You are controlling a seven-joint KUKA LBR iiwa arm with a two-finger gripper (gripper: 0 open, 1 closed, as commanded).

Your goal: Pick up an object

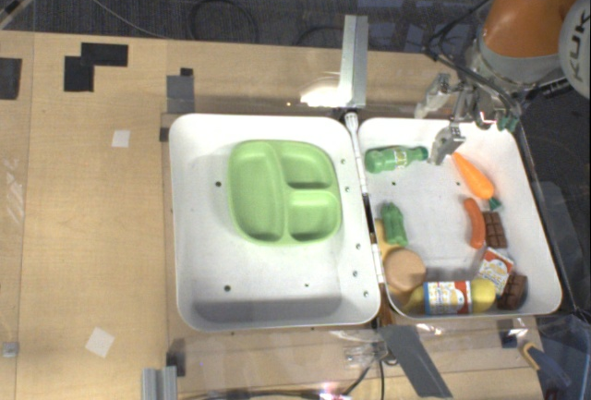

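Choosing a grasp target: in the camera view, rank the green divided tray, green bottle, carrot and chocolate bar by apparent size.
1. green divided tray, by far the largest.
2. green bottle.
3. carrot, close to the bottle in length, so that order is unsure.
4. chocolate bar, smallest.

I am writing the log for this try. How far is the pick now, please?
Done: the arm has brought the gripper over the far edge of the right bin, between the green bottle and the carrot. In hand: nothing visible between its fingers. Left: the whole pick. The bottle, the carrot and the sausage all lie on the bin floor; the green tray sits in the left bin.
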